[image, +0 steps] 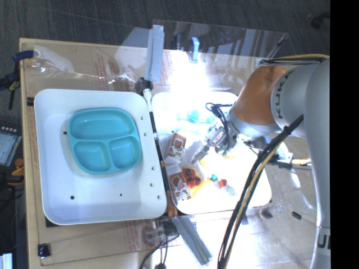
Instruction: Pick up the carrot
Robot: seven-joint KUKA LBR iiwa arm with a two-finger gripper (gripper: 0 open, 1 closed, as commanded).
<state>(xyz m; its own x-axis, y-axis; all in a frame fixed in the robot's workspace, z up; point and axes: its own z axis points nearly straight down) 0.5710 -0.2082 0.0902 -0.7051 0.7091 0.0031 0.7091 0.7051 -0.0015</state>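
The right bin (259,198) is washed out by glare and holds several small toy foods. A small orange piece (203,188), possibly the carrot, lies near the bin's front beside a dark red item (193,176). My gripper (203,150) reaches in from the right and hangs low over the middle of this bin, pointing down and to the left. It sits a little above and behind the orange piece, apart from it. Nothing can be made out in the gripper.
The left bin (50,195) holds a blue divided plate (105,140). In the right bin lie a teal item (192,116), two brown-and-white packets (178,143) (179,184), a small red piece (222,182) and a yellow piece (228,155). A black cable (247,195) hangs over the bin's right side.
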